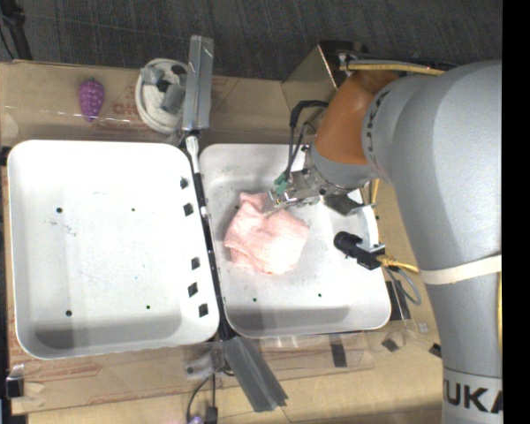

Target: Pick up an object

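A cardboard-topped bench (44,91) carries 2 shallow white plastic bins (97,343). The gripper (287,197) sits low at the upper edge of the crumpled pink cloth (265,237), likely positioned to pinch a fold; its grip cannot be told.

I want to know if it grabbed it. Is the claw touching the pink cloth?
Cannot tell. In the camera view the claw sits right at the top edge of the pink cloth, overlapping it, but no clear contact or gap shows.
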Robot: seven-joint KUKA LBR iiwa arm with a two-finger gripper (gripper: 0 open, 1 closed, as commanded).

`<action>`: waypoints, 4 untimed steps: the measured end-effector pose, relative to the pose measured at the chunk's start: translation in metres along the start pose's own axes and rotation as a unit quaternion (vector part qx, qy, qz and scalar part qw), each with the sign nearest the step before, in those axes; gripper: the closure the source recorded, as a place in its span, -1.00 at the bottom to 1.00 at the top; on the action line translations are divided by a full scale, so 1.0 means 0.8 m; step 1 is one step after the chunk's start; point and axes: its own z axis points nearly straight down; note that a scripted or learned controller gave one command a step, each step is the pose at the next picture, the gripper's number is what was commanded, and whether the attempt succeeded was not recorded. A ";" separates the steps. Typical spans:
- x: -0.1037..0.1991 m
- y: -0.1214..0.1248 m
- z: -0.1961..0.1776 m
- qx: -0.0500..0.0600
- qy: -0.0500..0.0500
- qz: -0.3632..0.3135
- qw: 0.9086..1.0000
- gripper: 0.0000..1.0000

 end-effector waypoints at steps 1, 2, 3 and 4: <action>0.000 0.000 0.000 0.000 0.000 0.000 1.000 -1.00; 0.042 0.051 0.025 -0.001 0.000 -0.070 0.998 -1.00; 0.053 0.014 0.026 0.000 0.000 -0.081 0.997 -1.00; 0.053 0.014 0.026 0.000 0.000 -0.081 0.997 -1.00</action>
